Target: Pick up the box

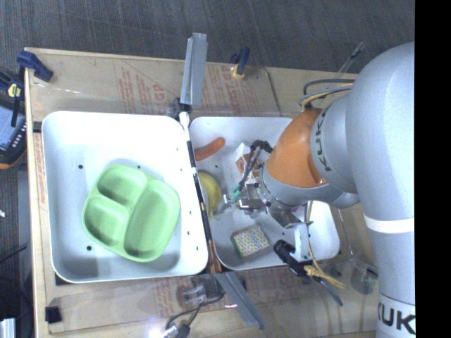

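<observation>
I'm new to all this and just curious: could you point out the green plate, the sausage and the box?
Green plate (131, 213): camera view, on its middle ridge.
Sausage (209, 148): camera view, on its middle.
Box (250, 241): camera view, on its patterned top face.

The two bins (113, 122) are plain white. In the left one lies a light green divided plate (132, 213). The right bin holds an orange-red sausage (209, 148), a yellow-green fruit (209, 190) and a small box (251, 241) with a fine checked pattern — pale green with dark dots. The arm (366, 139) is grey with an orange band (296, 153). The table (141, 76) is light brown with faint red print.
</observation>
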Controlling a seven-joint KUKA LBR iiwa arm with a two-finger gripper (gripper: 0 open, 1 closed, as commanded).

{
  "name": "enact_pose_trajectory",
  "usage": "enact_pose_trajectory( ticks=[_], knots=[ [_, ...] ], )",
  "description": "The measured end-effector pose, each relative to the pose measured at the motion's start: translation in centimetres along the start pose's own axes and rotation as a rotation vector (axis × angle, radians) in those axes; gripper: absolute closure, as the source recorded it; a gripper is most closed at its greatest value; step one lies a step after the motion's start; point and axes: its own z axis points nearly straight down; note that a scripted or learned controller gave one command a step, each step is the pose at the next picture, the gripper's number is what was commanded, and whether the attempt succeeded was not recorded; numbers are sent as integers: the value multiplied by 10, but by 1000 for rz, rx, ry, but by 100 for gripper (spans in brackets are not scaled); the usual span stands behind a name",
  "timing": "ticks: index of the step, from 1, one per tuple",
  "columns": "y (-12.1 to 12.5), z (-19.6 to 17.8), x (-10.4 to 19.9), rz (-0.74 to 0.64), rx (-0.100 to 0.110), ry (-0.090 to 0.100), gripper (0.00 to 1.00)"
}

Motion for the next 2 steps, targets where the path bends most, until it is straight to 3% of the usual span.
enact_pose_trajectory(
  ticks=[1, 2],
  knots=[
    [-30, -40, -31, -113, 0, 2, 0],
    [33, -9, -79, 102, 0, 1, 0]
  ],
)
